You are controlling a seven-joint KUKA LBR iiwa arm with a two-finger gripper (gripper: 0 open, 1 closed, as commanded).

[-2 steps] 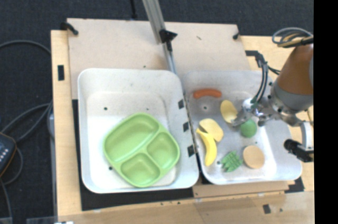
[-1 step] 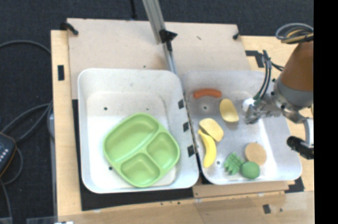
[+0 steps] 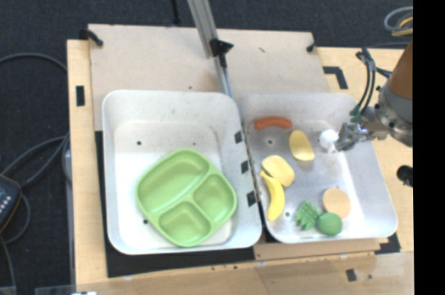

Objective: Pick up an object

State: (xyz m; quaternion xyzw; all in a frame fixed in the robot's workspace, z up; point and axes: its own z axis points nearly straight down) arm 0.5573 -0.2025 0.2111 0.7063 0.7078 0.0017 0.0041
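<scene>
The right bin (image 3: 368, 168) holds several toy foods. A red-orange sausage (image 3: 272, 123) lies near its back. Below it are a yellow oval piece (image 3: 301, 145), a second yellow piece (image 3: 278, 169) and a banana (image 3: 274, 196). A green leafy piece (image 3: 306, 215), a green ball (image 3: 329, 223) and a tan round piece (image 3: 336, 202) sit near the front. A small white object (image 3: 327, 140) lies at the right of the bin's middle. My gripper (image 3: 345, 137) hangs low over the bin, right beside the white object on its right side.
The left bin (image 3: 125, 120) carries a green divided plate (image 3: 185, 197). A slanted metal pole (image 3: 198, 1) rises behind the bins. The grey arm (image 3: 393, 109) enters from the right, with cables above it.
</scene>
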